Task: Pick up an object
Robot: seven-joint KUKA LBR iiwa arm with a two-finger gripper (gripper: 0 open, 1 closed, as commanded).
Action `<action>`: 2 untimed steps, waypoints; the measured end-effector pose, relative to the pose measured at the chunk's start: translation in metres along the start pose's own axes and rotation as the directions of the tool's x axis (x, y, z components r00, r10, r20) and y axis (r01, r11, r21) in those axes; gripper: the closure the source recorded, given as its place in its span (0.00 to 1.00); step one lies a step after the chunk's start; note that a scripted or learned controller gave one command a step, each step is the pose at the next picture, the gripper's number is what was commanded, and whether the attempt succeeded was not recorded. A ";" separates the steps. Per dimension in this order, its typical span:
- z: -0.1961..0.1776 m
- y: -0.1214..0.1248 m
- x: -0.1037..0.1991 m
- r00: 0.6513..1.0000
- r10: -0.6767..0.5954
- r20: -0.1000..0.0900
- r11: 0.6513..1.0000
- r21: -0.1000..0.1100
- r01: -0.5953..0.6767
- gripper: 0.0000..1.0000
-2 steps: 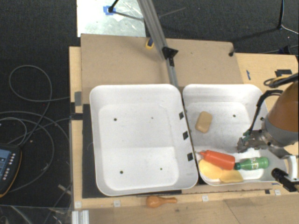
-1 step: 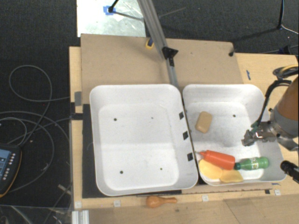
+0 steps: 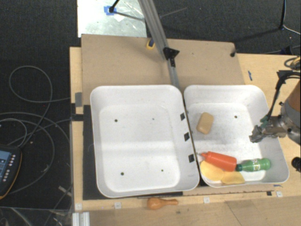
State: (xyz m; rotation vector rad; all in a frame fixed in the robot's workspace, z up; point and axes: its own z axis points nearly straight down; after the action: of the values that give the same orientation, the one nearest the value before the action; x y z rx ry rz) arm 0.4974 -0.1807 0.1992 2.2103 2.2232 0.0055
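Note:
The right bin (image 3: 221, 94) holds a tan block (image 3: 205, 123) near its left side. Along its front edge lie an orange-red bottle (image 3: 219, 160), a green bottle (image 3: 254, 165) and two yellow pieces (image 3: 212, 172). My gripper (image 3: 257, 134) sits at the right side of this bin, low over the bin floor, well right of the tan block and above the green bottle. Nothing shows between its fingers.
The left bin (image 3: 138, 140) stands beside the right one. A small orange-brown object (image 3: 161, 202) lies on the bench in front of the bins. A grey pole (image 3: 157, 29) slants in from the top toward the bins' shared edge. Cables and a pendant lie on the floor at left.

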 end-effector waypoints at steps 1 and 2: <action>-0.052 0.003 -0.001 1.000 -0.001 0.001 1.000 -0.001 0.001 1.00; -0.056 0.020 0.046 1.000 -0.005 -0.003 1.000 0.003 0.005 1.00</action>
State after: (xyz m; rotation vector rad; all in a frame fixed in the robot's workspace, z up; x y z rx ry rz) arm 0.5163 -0.1340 0.2548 2.2080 2.2318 0.0049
